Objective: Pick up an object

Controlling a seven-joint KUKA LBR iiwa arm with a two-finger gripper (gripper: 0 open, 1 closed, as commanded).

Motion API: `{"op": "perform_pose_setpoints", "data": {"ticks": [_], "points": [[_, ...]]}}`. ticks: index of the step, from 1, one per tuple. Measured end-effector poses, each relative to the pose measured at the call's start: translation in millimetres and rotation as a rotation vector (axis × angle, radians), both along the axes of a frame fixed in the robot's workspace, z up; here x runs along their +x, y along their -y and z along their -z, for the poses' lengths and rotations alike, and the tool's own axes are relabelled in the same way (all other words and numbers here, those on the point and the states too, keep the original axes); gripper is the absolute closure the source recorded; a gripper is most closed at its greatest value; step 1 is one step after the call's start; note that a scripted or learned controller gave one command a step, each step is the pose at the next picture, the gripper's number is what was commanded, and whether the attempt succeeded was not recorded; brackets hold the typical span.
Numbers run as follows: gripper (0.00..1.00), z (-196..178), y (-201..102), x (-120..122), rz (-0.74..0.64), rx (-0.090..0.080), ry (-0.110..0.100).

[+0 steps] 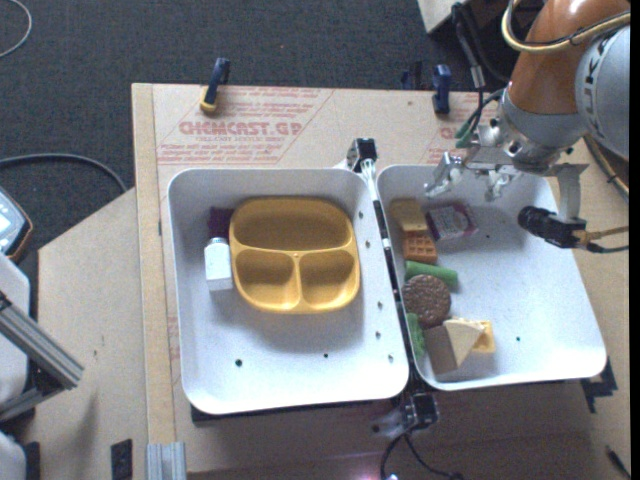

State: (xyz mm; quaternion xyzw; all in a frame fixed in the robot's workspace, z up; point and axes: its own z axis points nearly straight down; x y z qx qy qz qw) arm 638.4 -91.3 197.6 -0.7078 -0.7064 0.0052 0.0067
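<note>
My gripper [468, 180] hangs over the back left part of the right bin [540, 308], its two fingers spread open with nothing between them. Just below and in front of it lies a small purple packet [452, 220]. Along the bin's left side sit a tan bread slice [404, 211], an orange waffle piece [418, 245], a green bean pod [432, 272], a round brown cookie [427, 298] and a pale cheese wedge [462, 342].
The left bin [200, 358] holds a yellow divided plate [295, 253], a white bottle [218, 264] and a dark purple item [220, 218]. A black cylinder [545, 226] with a cable juts over the right bin's back right. Clamps stand at the board's far edge.
</note>
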Motion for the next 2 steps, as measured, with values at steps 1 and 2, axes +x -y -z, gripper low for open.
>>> {"op": "perform_pose_setpoints", "data": {"ticks": [1,2], "points": [[0.00,-9.4,0.0,2.9,-0.002,-0.001,0.015],[0.00,34.7,4.6,3.8,-0.001,-0.001,0.011]]}}
